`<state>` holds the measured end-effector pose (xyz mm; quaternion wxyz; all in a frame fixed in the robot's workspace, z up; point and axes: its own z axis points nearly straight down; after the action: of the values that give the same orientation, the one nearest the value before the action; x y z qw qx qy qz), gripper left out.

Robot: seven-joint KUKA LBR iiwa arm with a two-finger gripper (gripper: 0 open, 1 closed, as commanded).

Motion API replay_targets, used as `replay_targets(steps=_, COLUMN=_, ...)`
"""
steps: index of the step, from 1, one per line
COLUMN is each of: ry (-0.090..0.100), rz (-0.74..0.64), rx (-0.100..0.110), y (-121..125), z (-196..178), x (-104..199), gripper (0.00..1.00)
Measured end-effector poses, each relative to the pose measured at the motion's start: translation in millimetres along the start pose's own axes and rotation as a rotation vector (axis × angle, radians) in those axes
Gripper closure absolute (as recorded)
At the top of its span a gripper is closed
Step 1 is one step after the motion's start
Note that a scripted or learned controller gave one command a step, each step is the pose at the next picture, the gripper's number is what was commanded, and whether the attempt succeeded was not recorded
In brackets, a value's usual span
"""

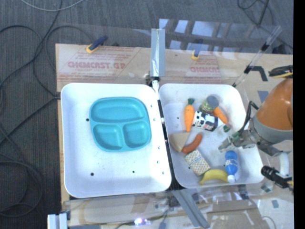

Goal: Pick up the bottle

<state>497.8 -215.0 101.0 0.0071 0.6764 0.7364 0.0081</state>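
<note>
The bottle (231, 164) is small and blue with a white label and a white cap. It lies flat in the front right corner of the right bin (240, 95), cap toward the front edge. The gripper (234, 141) hangs at the end of the grey arm with its orange band (279, 109), over the bin's right side. It is just behind the bottle's blue end and holds nothing that I can see.
A banana (213, 176) lies beside the bottle's cap. A cracker (197, 162), a sausage (191, 143), two carrots (189, 116), a cow-patterned toy (206, 122) and a dark jar (211, 102) fill the rest of the right bin. The left bin (76, 171) holds a teal divided plate (121, 123).
</note>
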Motion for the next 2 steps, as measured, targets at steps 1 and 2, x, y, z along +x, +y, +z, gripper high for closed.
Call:
replay_targets(steps=1, ry=-0.003, rz=0.073, rx=0.022, y=33.4, z=-110.8, x=36.0, gripper=1.0)
replay_targets(steps=2, ry=-0.002, rz=0.073, rx=0.023, y=33.3, z=-110.8, x=36.0, gripper=0.0)
